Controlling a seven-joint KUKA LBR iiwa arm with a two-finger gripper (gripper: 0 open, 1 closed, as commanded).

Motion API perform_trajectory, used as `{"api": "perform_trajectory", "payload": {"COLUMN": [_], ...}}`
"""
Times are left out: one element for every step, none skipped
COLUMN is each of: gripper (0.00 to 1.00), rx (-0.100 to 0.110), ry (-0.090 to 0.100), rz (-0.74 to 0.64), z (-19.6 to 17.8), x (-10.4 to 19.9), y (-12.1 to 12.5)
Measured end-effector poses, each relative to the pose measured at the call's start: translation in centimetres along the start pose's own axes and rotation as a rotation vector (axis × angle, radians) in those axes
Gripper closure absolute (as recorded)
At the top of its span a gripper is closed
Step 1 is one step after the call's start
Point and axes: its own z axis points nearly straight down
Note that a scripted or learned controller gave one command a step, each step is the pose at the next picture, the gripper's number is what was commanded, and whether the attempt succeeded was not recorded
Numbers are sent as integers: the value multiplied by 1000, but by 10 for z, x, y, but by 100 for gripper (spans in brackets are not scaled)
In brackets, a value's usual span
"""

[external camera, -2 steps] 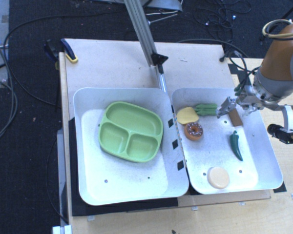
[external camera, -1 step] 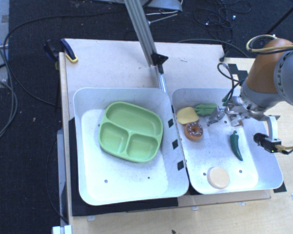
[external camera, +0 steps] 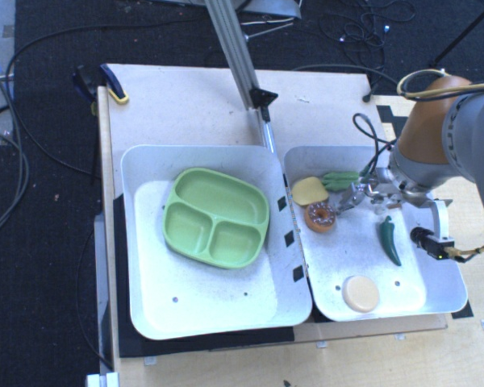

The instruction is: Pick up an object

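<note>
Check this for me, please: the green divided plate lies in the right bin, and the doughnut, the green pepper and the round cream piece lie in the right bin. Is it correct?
Not quite. In the camera view the green divided plate lies in the left bin, not the right one. The rest stands: the doughnut, the green pepper and the round cream piece lie in the right bin.

One fixed camera looks down at a slant on the bench (external camera: 185, 95); both bins sit mid-frame. The arm (external camera: 456, 135) enters from 3 o'clock.
</note>
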Motion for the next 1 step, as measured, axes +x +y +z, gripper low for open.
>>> {"api": "perform_trajectory", "payload": {"gripper": [100], "rx": [-5], "ry": [-2], "rz": [0], "z": [-13], "x": [0], "y": [1]}}
